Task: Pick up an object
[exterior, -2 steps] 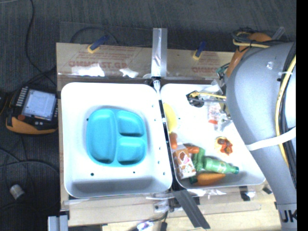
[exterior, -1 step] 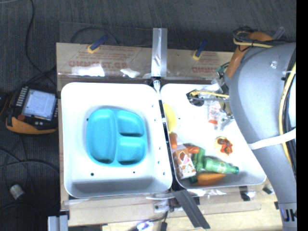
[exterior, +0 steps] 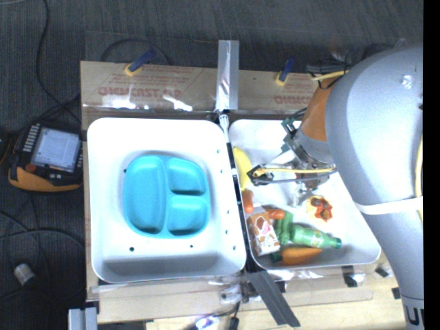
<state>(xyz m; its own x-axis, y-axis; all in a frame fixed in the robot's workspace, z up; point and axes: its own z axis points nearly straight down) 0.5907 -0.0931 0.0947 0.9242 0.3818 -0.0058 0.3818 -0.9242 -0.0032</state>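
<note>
The right bin [exterior: 368, 243] holds several items. A yellow banana [exterior: 241, 162] lies along its left wall. A green bottle [exterior: 309, 237] lies on its side near the front, with an orange carrot [exterior: 300, 255] just in front of it. A small printed carton [exterior: 263, 232] stands left of the bottle. A red-orange piece [exterior: 321, 208] lies towards the right. My gripper [exterior: 300, 194] hangs low over the middle of this bin, just left of the red-orange piece and behind the bottle. Nothing shows between its tips.
The left bin [exterior: 103, 253] holds a blue compartment plate [exterior: 165, 194]. A raised divider [exterior: 234, 205] separates the two bins. The arm's large grey body [exterior: 381, 136] covers the right bin's back right part. A small orange piece [exterior: 247, 199] lies by the divider.
</note>
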